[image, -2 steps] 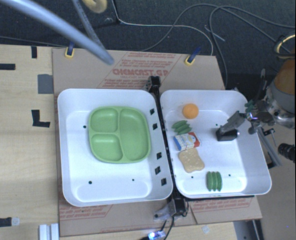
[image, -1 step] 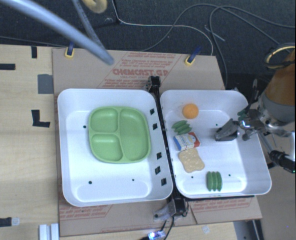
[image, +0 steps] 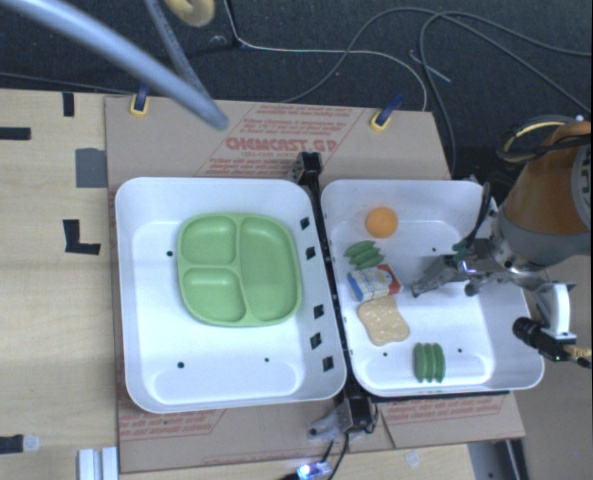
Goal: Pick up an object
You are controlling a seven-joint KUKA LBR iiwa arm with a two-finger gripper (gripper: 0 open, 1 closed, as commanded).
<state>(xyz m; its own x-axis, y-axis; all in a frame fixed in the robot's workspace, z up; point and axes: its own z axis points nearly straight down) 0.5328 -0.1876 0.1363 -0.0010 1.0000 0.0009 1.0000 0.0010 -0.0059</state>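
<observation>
Two bins side by side: left bin (image: 136,298) holding a divided plate (image: 240,269). In the right bin (image: 496,363), left of the pincer (image: 424,282): a carton (image: 373,284) nearest, a pod (image: 364,254) behind it, a ball (image: 381,221) farther back, a bread-like slice (image: 383,321), possibly toast, in front. A ridged piece (image: 428,361) in front of the pincer.

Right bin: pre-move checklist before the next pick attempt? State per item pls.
1. Gripper inside the right bin: ok.
2. Nothing between its fingers: ok, no object held.
3. Nearest target, the blue and white packet, unobstructed from the gripper side: ok.
4. Packet free of neighbours: not ok, the green pod and the tan bread slice sit right against it.
5. Orange ball and green ridged piece lying apart from the rest: ok.
6. Gripper height above the bin floor: cannot tell.
</observation>
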